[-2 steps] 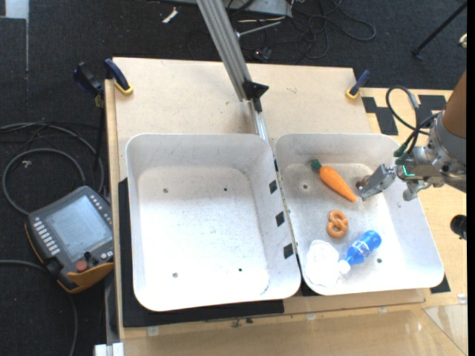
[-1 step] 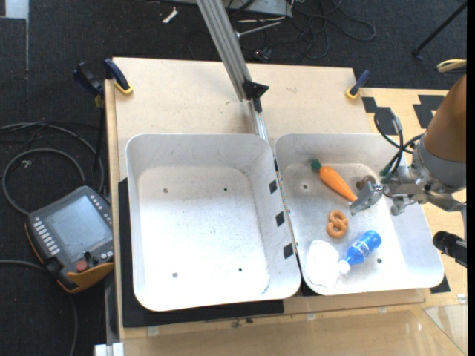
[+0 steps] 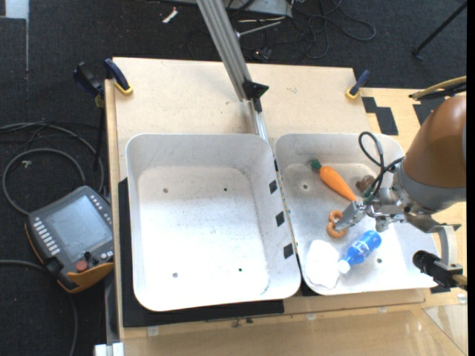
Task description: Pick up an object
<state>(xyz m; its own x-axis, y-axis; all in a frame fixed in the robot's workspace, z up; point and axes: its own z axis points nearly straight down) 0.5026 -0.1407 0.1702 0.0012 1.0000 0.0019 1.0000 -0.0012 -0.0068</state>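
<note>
Orange carrot (image 3: 338, 183), small orange ring (image 3: 337, 223) and blue bottle (image 3: 361, 248) lie in the right bin (image 3: 297, 154). My claw (image 3: 355, 214) hovers by the ring, reaching; its spread I cannot tell. Next, I'd judge: lower and close.

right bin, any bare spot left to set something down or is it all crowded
Crowded through its middle: the carrot, an orange ring under the gripper, the blue bottle and a white object run down the right bin. Bare floor lies between the carrot and the divider wall. The left bin offers far more room.
</note>
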